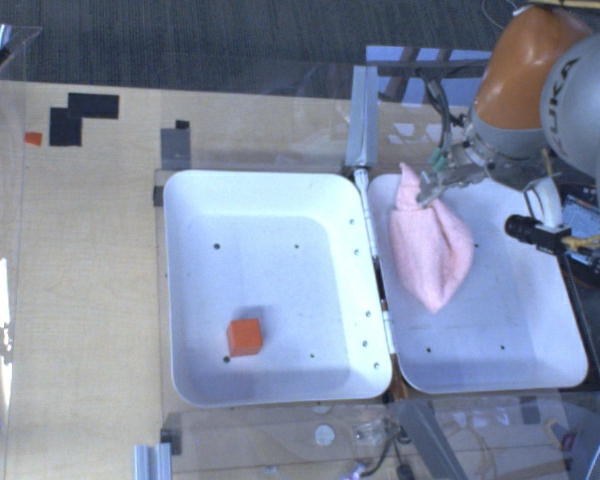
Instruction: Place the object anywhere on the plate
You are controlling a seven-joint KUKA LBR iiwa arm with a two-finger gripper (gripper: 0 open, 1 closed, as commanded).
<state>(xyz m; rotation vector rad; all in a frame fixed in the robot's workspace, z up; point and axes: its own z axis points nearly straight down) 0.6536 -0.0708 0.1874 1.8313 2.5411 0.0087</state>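
Note:
A pink cloth (435, 253) hangs in a drooping, teardrop shape over the left half of the right bin (520, 353). Its top corner is pinched between the fingers of my gripper (427, 190), which reaches in from the upper right under the orange band of the arm. The gripper is shut on that corner. The cloth's lower end reaches toward the bin floor, and I cannot tell whether it touches. A small orange cube (245, 337) lies on the floor of the left bin (260, 183), near its front left.
The two bins meet at a raised divider (376, 268), just left of the cloth. Black and orange markers (75, 118) sit on the wooden bench at the far left. A black cable fitting (535, 230) juts over the right bin's right side.

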